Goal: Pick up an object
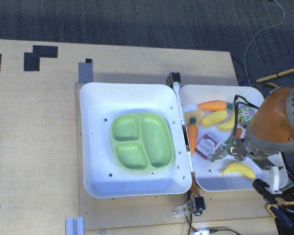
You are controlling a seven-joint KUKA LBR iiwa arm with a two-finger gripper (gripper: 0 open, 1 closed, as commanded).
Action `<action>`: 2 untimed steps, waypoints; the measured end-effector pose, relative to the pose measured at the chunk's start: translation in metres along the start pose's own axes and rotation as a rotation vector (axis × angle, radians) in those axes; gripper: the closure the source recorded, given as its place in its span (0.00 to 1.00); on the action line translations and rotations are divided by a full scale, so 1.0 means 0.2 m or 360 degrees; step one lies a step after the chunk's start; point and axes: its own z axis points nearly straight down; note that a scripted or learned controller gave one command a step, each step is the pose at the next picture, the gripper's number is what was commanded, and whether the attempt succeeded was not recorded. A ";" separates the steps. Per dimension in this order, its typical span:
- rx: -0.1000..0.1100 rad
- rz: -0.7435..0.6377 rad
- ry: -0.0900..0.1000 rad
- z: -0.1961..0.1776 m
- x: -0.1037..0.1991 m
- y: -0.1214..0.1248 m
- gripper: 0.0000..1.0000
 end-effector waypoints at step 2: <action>0.0009 -0.0005 0.0008 -0.49 0.43 0.33 1.00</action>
